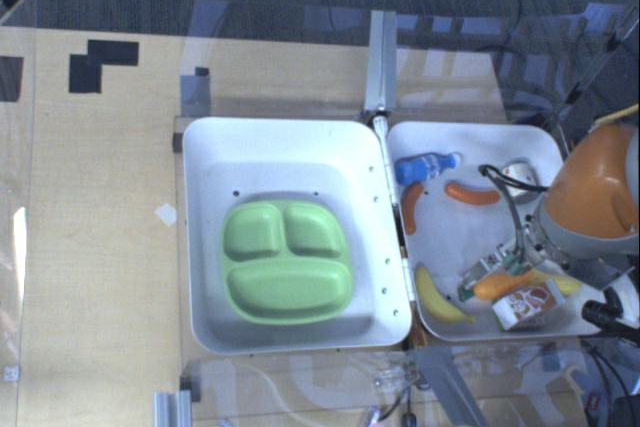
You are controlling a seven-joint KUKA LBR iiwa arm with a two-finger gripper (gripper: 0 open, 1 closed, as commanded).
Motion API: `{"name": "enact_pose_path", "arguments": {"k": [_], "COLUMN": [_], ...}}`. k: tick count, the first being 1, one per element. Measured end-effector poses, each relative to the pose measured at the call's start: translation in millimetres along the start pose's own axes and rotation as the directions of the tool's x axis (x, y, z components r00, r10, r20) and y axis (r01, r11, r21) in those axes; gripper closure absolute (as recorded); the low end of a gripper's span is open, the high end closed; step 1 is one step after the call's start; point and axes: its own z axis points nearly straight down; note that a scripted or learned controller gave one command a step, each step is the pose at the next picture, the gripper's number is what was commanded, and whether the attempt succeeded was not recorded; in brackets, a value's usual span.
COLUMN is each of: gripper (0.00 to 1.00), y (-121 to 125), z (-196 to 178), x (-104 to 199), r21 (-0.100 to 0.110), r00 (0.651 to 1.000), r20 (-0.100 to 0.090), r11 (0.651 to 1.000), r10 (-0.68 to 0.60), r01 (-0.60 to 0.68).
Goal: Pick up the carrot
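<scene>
**Carrot in the right bin, by the gripper**

Down in the right bin [560, 147], near its front edge, we see the carrot [505, 285] lying between a banana [438, 296] and a small carton [525, 306]. Our gripper [500, 270] sits right over the carrot's near end; whether it is clenched or released we cannot tell. A green tray [287, 260] rests in the left bin [205, 215].

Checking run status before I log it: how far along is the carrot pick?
Done: the arm has reached into the right bin, with the gripper down at the carrot. In hand: closing on it; I can't tell whether it is gripped. Left: the lift. The carrot lies low in the bin beside the banana.
</scene>
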Motion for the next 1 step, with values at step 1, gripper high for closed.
{"name": "enact_pose_path", "arguments": {"k": [1], "gripper": [1.0], "y": [3.5], "z": [-11.5], "x": [0.8], "r21": [-0.006], "r00": [1.0], "r20": [-0.001], "r11": [1.0], "r10": [-0.001], "r01": [0.001]}}
